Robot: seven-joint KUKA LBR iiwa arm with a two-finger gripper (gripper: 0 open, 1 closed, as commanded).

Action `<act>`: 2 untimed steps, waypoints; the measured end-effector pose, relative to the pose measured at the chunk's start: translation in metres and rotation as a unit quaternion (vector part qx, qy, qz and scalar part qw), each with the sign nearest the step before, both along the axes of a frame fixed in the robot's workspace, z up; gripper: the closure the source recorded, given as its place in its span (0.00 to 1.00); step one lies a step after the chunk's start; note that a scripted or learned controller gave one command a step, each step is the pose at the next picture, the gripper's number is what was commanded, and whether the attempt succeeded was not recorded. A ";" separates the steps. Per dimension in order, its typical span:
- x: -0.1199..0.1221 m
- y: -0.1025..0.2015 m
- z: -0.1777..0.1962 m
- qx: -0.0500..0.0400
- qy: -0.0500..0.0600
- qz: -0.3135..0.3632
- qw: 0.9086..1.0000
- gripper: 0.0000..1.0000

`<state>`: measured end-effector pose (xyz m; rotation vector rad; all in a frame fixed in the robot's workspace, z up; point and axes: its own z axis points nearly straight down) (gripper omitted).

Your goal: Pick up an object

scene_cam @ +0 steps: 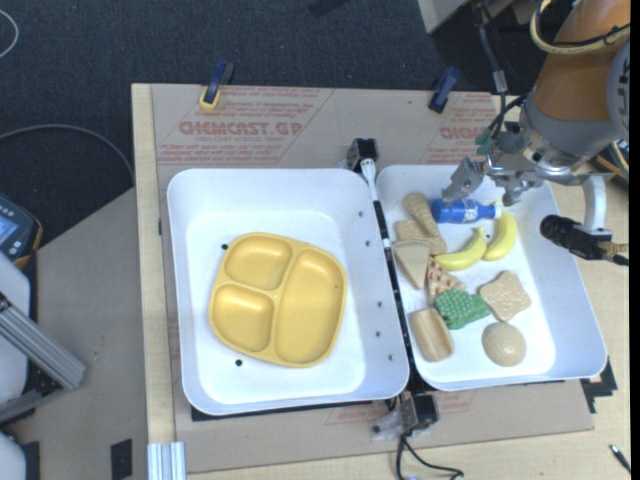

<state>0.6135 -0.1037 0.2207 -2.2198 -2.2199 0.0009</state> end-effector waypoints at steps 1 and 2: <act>0.000 -0.001 -0.042 0.000 0.002 0.000 1.000 0.00; -0.006 0.008 -0.092 0.000 0.003 0.000 1.000 0.00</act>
